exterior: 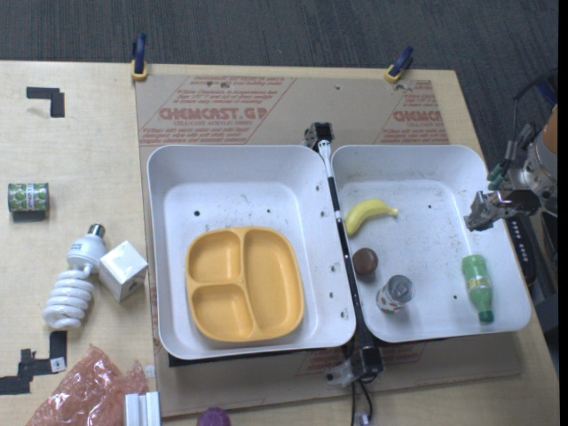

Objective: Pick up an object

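1. Right now the hand hangs at the right rim of the right bin, about halfway along that edge; whether it is open or closed I cannot tell, and nothing visible sits in its grip.
2. Candidates all lie in the right bin: a green bottle on its side near the right wall, a banana by the left wall, a brown ball and a small can close together near the front-left corner.
3. Risk: descending from here, the hand could strike the bin rim instead of reaching the floor.
4. Risk: the bottle is round and lying down, so a pinch off its middle would likely roll it against the wall.
5. Risk: the ball and can sit so near that a try at one may nudge the other.
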`<state>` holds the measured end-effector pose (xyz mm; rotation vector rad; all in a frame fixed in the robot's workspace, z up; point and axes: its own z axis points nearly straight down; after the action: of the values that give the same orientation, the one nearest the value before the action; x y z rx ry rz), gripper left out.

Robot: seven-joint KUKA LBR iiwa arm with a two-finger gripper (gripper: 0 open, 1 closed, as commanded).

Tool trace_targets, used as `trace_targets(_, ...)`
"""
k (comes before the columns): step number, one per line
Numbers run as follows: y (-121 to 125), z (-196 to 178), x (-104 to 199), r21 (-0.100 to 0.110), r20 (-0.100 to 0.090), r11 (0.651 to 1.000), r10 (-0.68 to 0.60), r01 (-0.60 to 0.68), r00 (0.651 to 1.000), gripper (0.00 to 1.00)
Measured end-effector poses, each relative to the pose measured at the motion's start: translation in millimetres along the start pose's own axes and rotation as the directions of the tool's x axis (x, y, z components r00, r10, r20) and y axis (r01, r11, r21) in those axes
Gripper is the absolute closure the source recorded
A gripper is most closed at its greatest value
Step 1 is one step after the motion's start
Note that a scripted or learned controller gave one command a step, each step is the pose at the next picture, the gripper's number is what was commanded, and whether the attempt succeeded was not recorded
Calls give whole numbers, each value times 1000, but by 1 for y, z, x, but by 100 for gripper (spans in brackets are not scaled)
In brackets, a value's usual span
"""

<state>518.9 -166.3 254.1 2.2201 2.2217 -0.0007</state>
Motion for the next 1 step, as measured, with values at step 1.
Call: trace_targets(1,10,162,-41,-1,0,1000,2,-2,1000,0)
